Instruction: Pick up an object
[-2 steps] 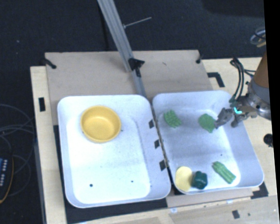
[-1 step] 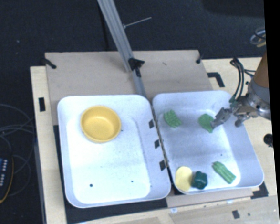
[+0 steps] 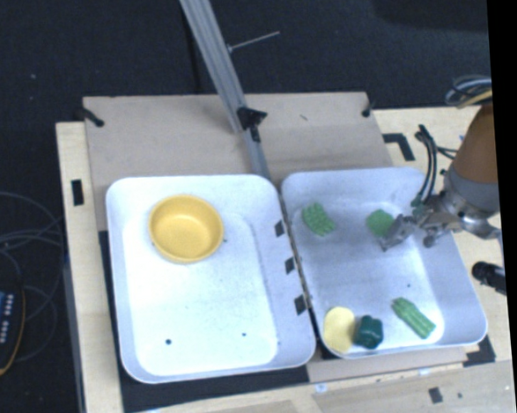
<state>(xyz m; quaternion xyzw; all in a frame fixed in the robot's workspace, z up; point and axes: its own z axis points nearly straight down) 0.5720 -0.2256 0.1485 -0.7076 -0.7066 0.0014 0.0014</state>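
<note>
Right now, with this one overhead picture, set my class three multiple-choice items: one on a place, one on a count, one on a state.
1. Where is the yellow bowl?
A. left bin
B. right bin
C. on the bench outside the bins

2. How many loose items lie in the right bin?
A. two
B. five
C. eight

3. How does the yellow bowl sit?
A. upside down
B. on its side
C. upright, opening up

Key: 1 A, it sits in the left bin's far corner. 2 B, three green pieces, one yellow, one dark teal. 3 C, its hollow inside faces the camera.
</note>
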